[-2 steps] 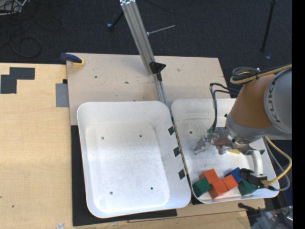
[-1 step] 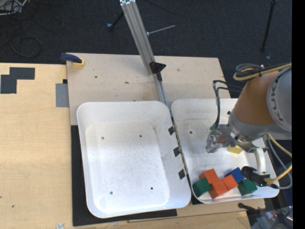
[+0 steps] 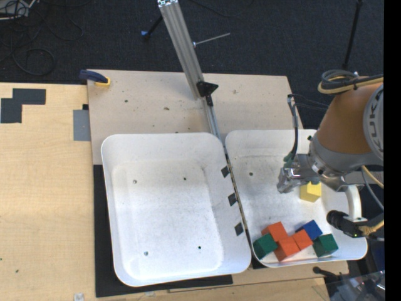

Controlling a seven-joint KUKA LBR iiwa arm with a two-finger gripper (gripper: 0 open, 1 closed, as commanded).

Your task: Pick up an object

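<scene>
My gripper [image 3: 290, 182] hangs low over the middle of the right bin [image 3: 263, 149], reaching in from the right under the grey and orange arm [image 3: 348, 130]. A yellow block [image 3: 310, 191] lies just to its right, partly under the wrist. At the bin's front lies a cluster of blocks: two orange ones [image 3: 274, 231] [image 3: 294, 243], two green ones [image 3: 265, 245] [image 3: 325, 244] and a blue one [image 3: 312, 229]. The cluster is well in front of the gripper and apart from it.
The left bin [image 3: 164, 205] sits beside the right one, with a row of black clips [image 3: 230, 196] along their shared rim. A slanted aluminium rail [image 3: 185, 49] rises behind the bins. Black cable ends [image 3: 344, 223] hang by the bin's right rim.
</scene>
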